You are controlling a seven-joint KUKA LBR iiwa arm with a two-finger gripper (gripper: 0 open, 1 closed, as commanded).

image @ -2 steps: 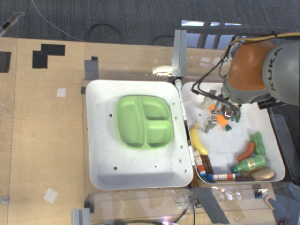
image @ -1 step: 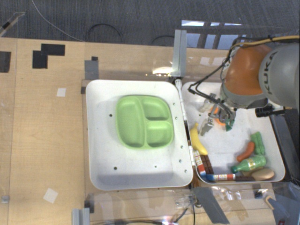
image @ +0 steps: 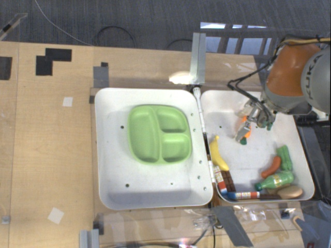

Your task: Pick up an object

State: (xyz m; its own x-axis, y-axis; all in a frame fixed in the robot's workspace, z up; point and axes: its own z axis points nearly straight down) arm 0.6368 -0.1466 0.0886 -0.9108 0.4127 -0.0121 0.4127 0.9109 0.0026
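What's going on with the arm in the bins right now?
The arm's tool is down in the right bin, at a small orange toy carrot near the bin's middle. Whether it has a grip on it cannot be told. A banana lies by the divider, and a green bottle, a sausage and other items crowd the near right corner. The left bin holds a green divided plate.

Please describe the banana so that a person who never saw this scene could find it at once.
Look in the right white bin, along its left wall beside the divider. The banana lies there, above a dark packet. It is the only yellow, curved thing in the bin.
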